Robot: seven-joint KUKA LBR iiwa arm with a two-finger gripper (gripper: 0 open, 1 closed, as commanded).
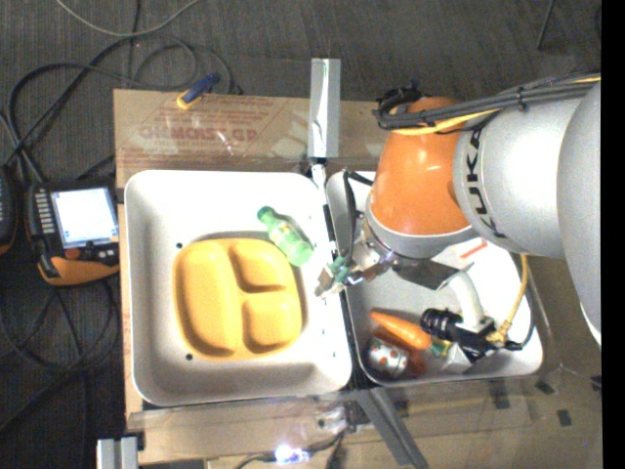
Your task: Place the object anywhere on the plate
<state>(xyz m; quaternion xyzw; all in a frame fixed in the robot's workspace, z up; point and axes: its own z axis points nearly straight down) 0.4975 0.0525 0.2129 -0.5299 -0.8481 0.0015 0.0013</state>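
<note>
The yellow plate (238, 307) looks like smooth, matt plastic; the green bottle (286, 235) is shiny plastic (see-through-looking).

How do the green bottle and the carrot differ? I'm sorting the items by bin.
The green bottle lies in the left bin, slanted by the yellow plate's upper right corner; the carrot lies in the right bin among other items. The bottle is pale green, the carrot orange. Both lie flat, neither fully on the plate.
</note>
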